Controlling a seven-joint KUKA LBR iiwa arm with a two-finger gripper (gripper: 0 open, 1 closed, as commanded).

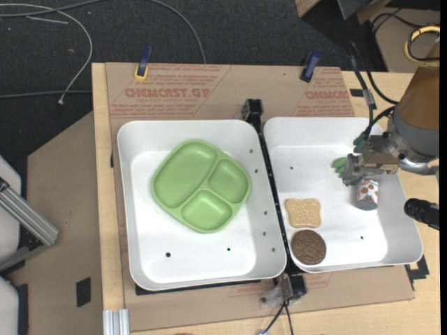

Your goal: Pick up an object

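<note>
Seen from above at a slant: a cardboard-topped bench (209, 89) bearing two shallow white bins side by side. Left bin (140, 187) holding a green divided plate (201, 185), three compartments, lying flat near the bin's centre. Right bin (307, 145) taking the grey arm (422, 110), reaching in from 3 o'clock. Gripper (364, 167) lowered over the right bin's 3 o'clock area; impossible to tell how the claw stands, spread or pressed together. Just below the gripper, a small cylindrical can-like object (366, 195) with a patterned wrap, close to or touching the claw, not clearly between it. Something green (340, 164) peeking out at the gripper's 9 o'clock side, too hidden to name. Toward 7 o'clock in the right bin, a tan slice of toast (304, 212), and just beside it at 6 o'clock, a round brown patty (308, 246), against the bin's near rim.
</note>
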